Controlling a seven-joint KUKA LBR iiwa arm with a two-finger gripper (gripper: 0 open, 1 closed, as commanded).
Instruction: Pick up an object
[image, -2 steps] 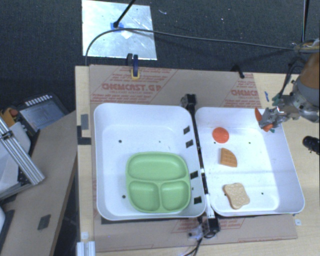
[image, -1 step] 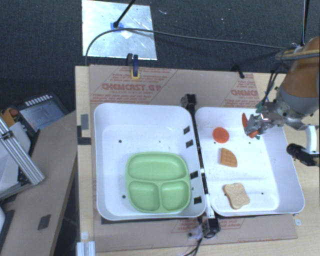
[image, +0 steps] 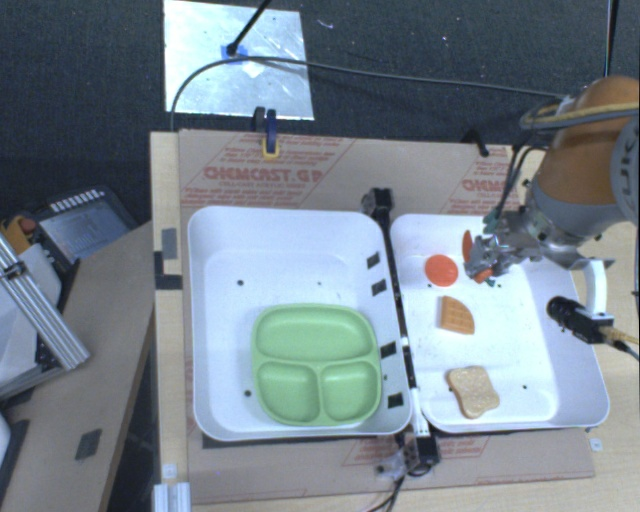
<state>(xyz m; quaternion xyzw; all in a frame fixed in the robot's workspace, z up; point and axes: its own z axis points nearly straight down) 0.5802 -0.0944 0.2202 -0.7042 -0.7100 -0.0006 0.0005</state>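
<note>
So the arm (image: 585, 160) is reaching in from the right, orange band up top, and the gripper (image: 484, 262) is down over the upper part of the right bin (image: 575, 370). It's sitting just to the right of a small round orange-red thing (image: 441, 269) that looks like a toy tomato. There's something reddish at the tip of the gripper, but it's too blurry to say if it belongs to the tool or to some object, and honestly I can't tell whether the fingers are apart or together from here.

The right bin has three bits of toy food lined up in a loose column: the round orange-red thing at the top, an orange wedge (image: 456, 316) just below it, kind of like a cracker or cheese slice, and a tan slice of toast (image: 473, 390) near the front edge. None of them are touching each other, and none is visibly between the fingers.

The left bin (image: 215, 300) holds a pale green divided plate (image: 315, 362) with three compartments, sitting toward the front right corner.

Both bins sit side by side on a brown sheet (image: 300, 165) on the desk, with black clips (image: 379, 203) along the seam between them. A black cable (image: 430, 85) runs across the back.
</note>
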